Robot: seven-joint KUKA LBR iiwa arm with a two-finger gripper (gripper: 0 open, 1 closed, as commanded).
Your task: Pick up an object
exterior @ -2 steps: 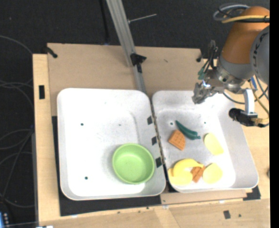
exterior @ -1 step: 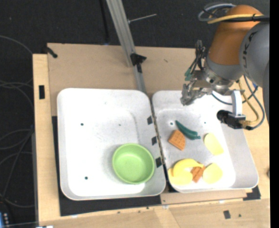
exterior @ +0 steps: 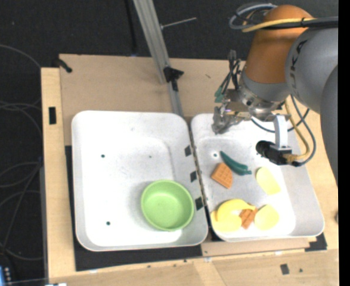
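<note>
My gripper (exterior: 223,123) hangs over the far left corner of the right bin (exterior: 306,202), below the orange band of the arm. Nothing shows between its fingers. In that bin lie a dark green curved piece (exterior: 235,163), an orange waffle-like square (exterior: 222,176), a pale yellow oval (exterior: 268,180), a yellow round piece (exterior: 230,213), a small orange piece (exterior: 247,217) and another yellow piece (exterior: 268,217). The green curved piece is the nearest to the gripper, a little in front of it and to its right.
A light green bowl (exterior: 167,204) stands in the left bin (exterior: 103,142) near its front right corner. A grey metal pole (exterior: 157,43) slants up from between the bins. A black cable fitting (exterior: 272,151) hangs off the arm over the right bin.
</note>
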